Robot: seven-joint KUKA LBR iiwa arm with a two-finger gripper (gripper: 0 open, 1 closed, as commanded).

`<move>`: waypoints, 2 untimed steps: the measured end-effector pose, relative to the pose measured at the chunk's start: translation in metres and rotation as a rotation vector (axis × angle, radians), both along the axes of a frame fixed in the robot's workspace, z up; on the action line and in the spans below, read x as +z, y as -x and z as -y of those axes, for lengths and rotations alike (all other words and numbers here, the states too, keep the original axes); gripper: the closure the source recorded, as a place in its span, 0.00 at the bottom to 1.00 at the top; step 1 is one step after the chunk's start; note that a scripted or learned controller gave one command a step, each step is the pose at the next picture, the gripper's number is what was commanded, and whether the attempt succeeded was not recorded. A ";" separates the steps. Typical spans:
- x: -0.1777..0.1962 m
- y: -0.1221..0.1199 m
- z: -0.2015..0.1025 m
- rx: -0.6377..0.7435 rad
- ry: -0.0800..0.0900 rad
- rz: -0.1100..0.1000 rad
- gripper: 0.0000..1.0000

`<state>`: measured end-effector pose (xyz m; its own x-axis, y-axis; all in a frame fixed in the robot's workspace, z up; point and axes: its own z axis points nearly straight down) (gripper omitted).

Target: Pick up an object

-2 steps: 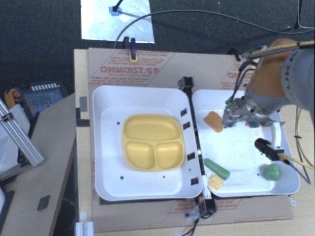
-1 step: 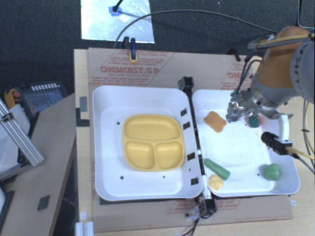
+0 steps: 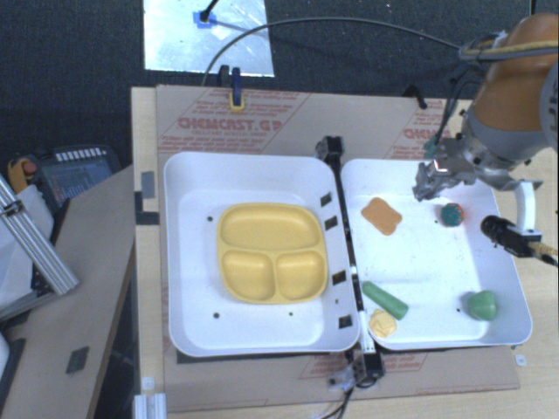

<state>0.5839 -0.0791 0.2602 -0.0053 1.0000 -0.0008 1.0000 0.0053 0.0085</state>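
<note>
Gripper (image 3: 425, 186) above right bin (image 3: 437, 260), CHEMCAST-printed board (image 3: 262, 116)

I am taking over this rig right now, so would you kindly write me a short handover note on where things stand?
Gripper: above the far part of the right bin, nothing visibly between its fingers.
Right bin: orange piece left of the gripper, small teal ball to its right, green cylinder and yellow piece at the near left corner, green lump near right.
Left bin: yellow divided tray.
Done: nothing lifted yet.
Left: grasp one object and raise it; the orange piece and the teal ball look closest.
</note>
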 end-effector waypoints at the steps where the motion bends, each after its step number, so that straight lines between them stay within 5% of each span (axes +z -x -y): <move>1: -0.007 -0.011 -0.057 0.004 -0.002 -0.005 1.00; 2: -0.008 -0.018 -0.110 0.004 -0.002 -0.006 1.00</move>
<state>0.6021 0.0307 0.2527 -0.0090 1.0000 0.0013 1.0000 0.0090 0.0025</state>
